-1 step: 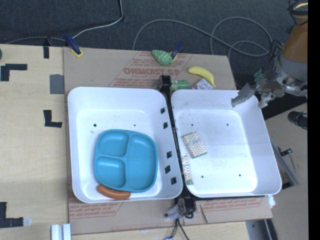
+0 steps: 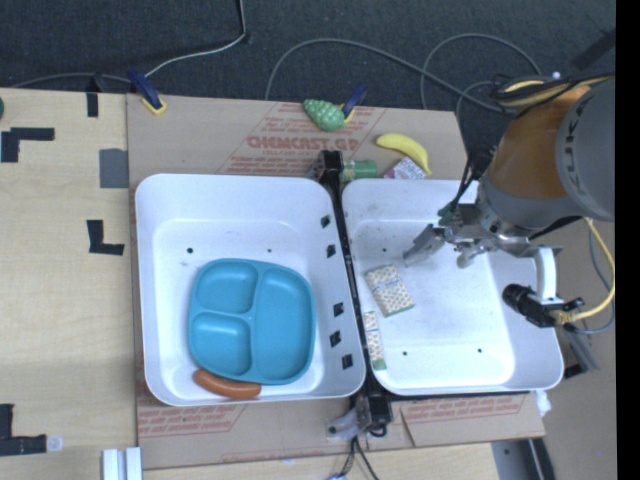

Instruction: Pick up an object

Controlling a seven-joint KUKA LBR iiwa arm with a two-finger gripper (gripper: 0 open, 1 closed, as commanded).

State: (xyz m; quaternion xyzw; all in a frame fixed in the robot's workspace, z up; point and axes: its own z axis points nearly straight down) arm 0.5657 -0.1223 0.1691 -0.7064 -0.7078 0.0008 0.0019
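grey arm [image 2: 575, 153], with its orange band [image 2: 530, 143] above the wrist, reaches in from the right over the right bin [image 2: 500, 368]; it stands highest above the bench and so nearest the camera. gripper [image 2: 445, 248] points left and slightly down into the bin, its two fingers [image 2: 420, 248] spread apart with nothing between them. small patterned packet [image 2: 390, 290], the likeliest thing to pick, lies flat on the bin floor, below and to the left of the fingertips, near but not touching them. a second, narrower patterned packet [image 2: 372, 338] lies just beside the bin's left wall, below the first one.

left bin [image 2: 160, 268] holds a blue divided plate [image 2: 250, 320] with three compartments; an orange sausage-shaped toy [image 2: 227, 385] lies at the plate's lower edge, touching it. black clips [image 2: 335, 268] run along the seam where the two bins meet.

behind the bins, on the brown cardboard sheet [image 2: 200, 138], lie a green toy [image 2: 325, 114], a yellow banana [image 2: 404, 150] and a small pink-and-white item [image 2: 405, 170] partly hidden by the right bin's rim; what it is cannot be made out. cables [image 2: 240, 28] trail over the dark floor at the top. the arm's upper part is cut off at the right edge.
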